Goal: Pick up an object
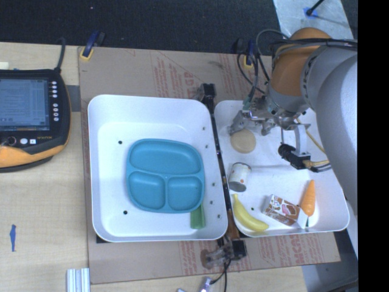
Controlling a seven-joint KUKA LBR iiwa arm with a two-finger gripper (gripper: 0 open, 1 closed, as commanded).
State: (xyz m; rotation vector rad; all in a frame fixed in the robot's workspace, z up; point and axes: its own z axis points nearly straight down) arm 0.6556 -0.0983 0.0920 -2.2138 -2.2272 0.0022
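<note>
Over the far end of the right bin [340, 224], my claw [262, 119] hangs just above the tan round disc [244, 142], positioned for picking it; whether it is spread or closed, I cannot tell.

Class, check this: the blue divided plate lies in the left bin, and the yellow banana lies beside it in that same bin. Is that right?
Not quite. The blue divided plate does lie in the left white bin, but the yellow banana lies in the right white bin, near its front left corner. The camera view shows this.
</note>
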